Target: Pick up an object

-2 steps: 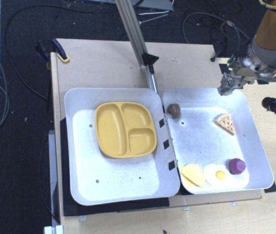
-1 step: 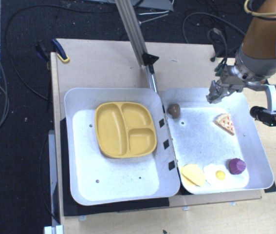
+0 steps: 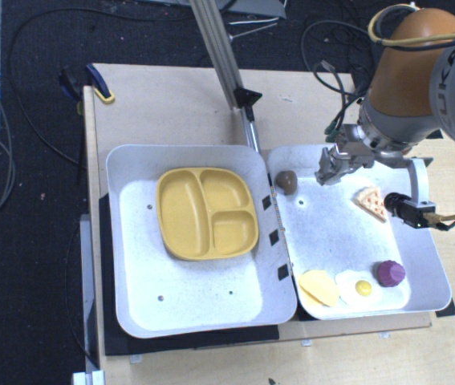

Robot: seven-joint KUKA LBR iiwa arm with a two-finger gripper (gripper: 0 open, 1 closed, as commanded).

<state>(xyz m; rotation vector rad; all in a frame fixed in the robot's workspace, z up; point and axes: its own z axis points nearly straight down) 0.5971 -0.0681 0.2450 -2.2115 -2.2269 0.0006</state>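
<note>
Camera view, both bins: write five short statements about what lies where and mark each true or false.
1. The yellow divided plate lies in the left bin. True.
2. The pizza slice lies on the plate. False: it lies in the right bin, near its far right side.
3. The fried egg sits between the yellow slice and the purple piece. True.
4. The brown ball lies at the right bin's near edge. False: it lies by the far left corner.
5. The gripper hangs over the left bin. False: it is over the right bin.
</note>
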